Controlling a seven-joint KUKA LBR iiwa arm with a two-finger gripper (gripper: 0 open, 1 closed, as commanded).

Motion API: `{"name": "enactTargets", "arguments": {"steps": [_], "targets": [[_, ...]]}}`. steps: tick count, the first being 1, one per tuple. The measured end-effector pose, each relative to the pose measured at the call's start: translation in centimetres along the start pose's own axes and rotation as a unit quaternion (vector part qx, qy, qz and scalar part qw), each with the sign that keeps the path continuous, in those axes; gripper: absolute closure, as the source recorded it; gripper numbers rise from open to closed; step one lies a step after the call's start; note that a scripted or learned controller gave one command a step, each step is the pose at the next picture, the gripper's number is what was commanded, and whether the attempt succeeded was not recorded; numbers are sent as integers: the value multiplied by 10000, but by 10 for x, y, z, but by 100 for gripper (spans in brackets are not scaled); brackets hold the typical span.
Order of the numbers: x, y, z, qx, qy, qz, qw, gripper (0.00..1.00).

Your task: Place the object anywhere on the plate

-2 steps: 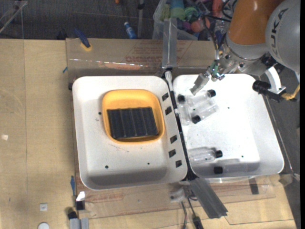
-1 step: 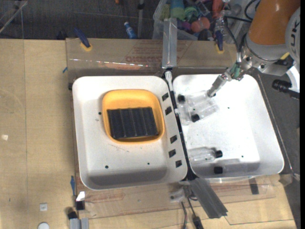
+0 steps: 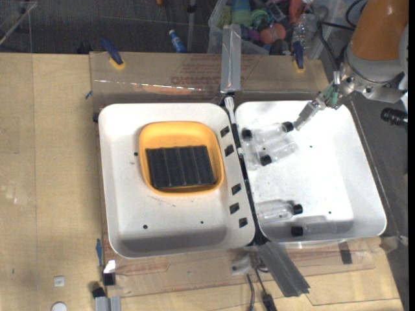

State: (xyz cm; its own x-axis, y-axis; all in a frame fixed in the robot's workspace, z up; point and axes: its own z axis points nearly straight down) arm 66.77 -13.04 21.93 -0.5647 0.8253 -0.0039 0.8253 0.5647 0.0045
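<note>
Two white bins sit side by side before you. The left bin [image 3: 123,225] holds the yellow plate [image 3: 180,135], which carries a dark ribbed block [image 3: 179,166]. The right bin [image 3: 337,173], beside that plate, contains clear bottles [image 3: 272,149]. Your gripper [image 3: 288,127] hangs over them; I cannot tell its state.

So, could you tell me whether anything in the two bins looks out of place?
The yellow square plate already bears a dark ribbed rectangular block. The clear plastic bottles with black caps lie tipped over, scattered in the right white bin.
</note>
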Motion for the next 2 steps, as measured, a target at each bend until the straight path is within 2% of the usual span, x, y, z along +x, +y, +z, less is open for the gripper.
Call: {"name": "enactTargets", "arguments": {"steps": [2], "targets": [[-6,-5,-16,-2,-10,-527,9986,0]]}}
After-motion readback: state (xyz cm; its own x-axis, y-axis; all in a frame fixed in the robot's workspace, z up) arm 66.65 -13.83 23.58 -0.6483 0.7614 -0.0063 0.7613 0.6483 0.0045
